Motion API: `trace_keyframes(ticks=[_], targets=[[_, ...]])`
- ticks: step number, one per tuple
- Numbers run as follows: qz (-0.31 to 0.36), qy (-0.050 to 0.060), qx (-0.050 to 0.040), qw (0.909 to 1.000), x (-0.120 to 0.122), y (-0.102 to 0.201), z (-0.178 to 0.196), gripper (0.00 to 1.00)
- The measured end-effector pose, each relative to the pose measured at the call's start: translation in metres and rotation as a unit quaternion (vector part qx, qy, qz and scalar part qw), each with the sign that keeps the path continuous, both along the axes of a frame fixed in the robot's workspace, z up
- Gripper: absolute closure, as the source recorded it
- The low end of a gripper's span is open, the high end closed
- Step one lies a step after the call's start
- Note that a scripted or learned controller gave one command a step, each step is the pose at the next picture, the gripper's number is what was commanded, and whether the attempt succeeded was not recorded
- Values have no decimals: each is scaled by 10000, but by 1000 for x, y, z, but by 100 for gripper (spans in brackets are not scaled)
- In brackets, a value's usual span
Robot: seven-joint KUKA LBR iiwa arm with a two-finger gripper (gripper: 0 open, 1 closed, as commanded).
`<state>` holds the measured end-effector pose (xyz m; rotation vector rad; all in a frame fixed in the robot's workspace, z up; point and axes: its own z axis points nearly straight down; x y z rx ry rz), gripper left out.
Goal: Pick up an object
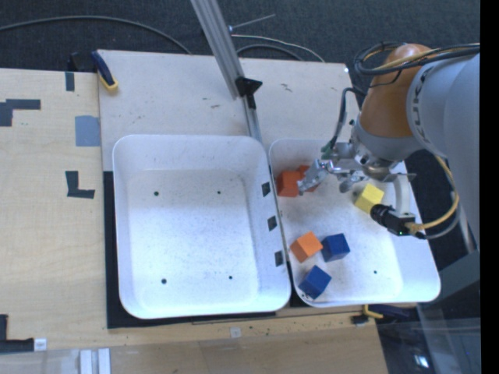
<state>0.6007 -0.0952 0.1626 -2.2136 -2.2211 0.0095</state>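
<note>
Nearest us, at the front of the right bin (405,291), we note a dark blue cube (315,281) lying tilted close to the wall shared with the left bin (187,224). Just behind it sit two more cubes side by side — an orange cube (306,246) and a second blue cube (335,246), near each other, whether touching we cannot tell.

Farther back in the same bin, a yellow block (369,197) lies on the floor under the wrist hardware, just beside a black cable fitting (390,220).

At the far left corner of the right bin we find a red-orange block (290,183), hard against the wall shared with the left bin. The gripper (314,179) is down at this block's right side; its metal tips look to be touching or nearly touching the block. We cannot tell how far the claw is spread, nor whether it has hold of anything — the tips blur into the block's edge.

The arm (421,107) comes in from the right, its orange band (390,100) above the wrist.

Beyond the bins, a slanted metal rail (222,41) crosses the bench (171,92), and a yellow-tipped tool (104,72) lies at the far left corner.
</note>
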Motion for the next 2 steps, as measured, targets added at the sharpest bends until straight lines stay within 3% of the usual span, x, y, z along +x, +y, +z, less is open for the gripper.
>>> trace_keyframes(ticks=[1,2], targets=[[-14,-124,-17,9999,37,3,-47,0],[10,-108,22,9999,56,-3,-58,0]])
